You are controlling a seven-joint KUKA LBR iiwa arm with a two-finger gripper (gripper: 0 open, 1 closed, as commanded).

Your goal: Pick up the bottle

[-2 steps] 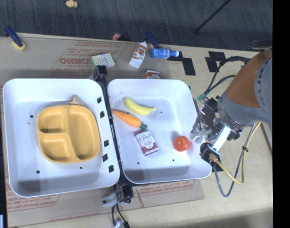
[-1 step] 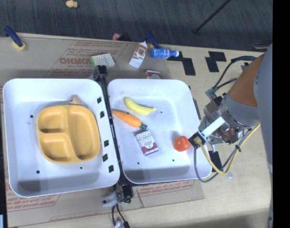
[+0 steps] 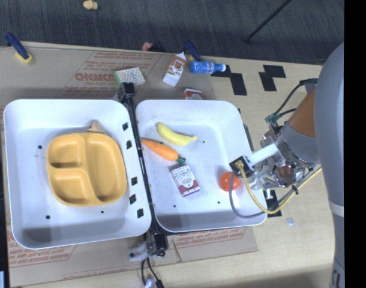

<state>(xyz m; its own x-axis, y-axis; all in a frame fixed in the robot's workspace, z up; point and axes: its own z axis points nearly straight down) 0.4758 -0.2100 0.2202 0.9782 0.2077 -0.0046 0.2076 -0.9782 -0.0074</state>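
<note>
Tool [image 3: 270, 175] sits over the R bin's [image 3: 214, 216] right rim, arm coming in from the right. Can't tell how far open it is, and nothing is seen in its grip. A red-orange round item [image 3: 229, 182], poss. a tomato, lies in the bin just beside the tool.

The blue bottle [image 3: 206, 68] is outside both bins. It lies on its side on the tabletop [image 3: 291, 245] beyond the R bin's far edge, well apart from the tool. A small carton [image 3: 174, 69] lies just left of it, and another small box [image 3: 192, 93] sits nearer the bin rim.

R bin also has a banana [image 3: 176, 136] and a carrot [image 3: 159, 150], close together, w/ a small red-and-white carton [image 3: 184, 179] below them. The L bin [image 3: 27, 221] holds a yellow divided plate [image 3: 87, 168]. A green-patterned pad [image 3: 130, 75] lies on the cardboard [image 3: 81, 80] past the gap btw the bins.
</note>
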